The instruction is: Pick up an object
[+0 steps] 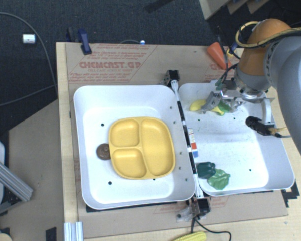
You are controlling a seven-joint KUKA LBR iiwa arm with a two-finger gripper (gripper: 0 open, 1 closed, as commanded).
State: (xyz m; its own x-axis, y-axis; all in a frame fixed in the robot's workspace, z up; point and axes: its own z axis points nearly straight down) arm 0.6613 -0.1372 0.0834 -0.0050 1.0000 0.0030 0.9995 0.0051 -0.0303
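Observation:
My gripper (218, 103) reaches down into the far part of the right bin (241, 149), right over a yellow object (197, 105) with a green-yellow piece (220, 109) beside it. The fingers sit against these pieces, and I cannot see whether anything is gripped. A dark green object (206, 169) and a light green one (219, 179) lie together at the near left corner of the right bin. A yellow divided tray (140, 147) fills the middle of the left bin (90, 109), with a small brown round object (103, 151) at its left side.
A black part of the arm (258, 125) hangs over the right bin's right side. An orange object (216, 54) and a blue clip (84, 41) rest on the cardboard behind the bins. The arm's grey body (291, 74) covers the far right.

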